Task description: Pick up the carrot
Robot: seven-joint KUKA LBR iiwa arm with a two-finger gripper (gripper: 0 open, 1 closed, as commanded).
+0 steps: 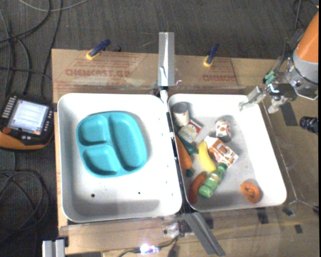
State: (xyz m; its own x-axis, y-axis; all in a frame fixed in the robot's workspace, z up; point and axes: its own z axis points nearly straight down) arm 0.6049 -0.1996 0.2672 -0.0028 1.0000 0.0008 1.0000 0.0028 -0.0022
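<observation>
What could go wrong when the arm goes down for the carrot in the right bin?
1. The carrot lies close along the bin's left wall, so a finger of the hand may hit that wall.
2. A yellow banana and a small bottle crowd it, so the hand might catch one of them instead.
3. The hand is over the far right corner, so it must cross above the small can and carton.

Evenly lit from above, fairly bright over both white bins [69, 197], dimmer toward the dark carpet [96, 9] at the edges. Soft grey shadow along the lower inside of the left bin, and beneath the blue tray [113, 143]. Small bright glare spot at the bottom edge. Slightly soft and grainy throughout; small printed labels unreadable. Orange arm band [309, 39] blurred at the right.
</observation>
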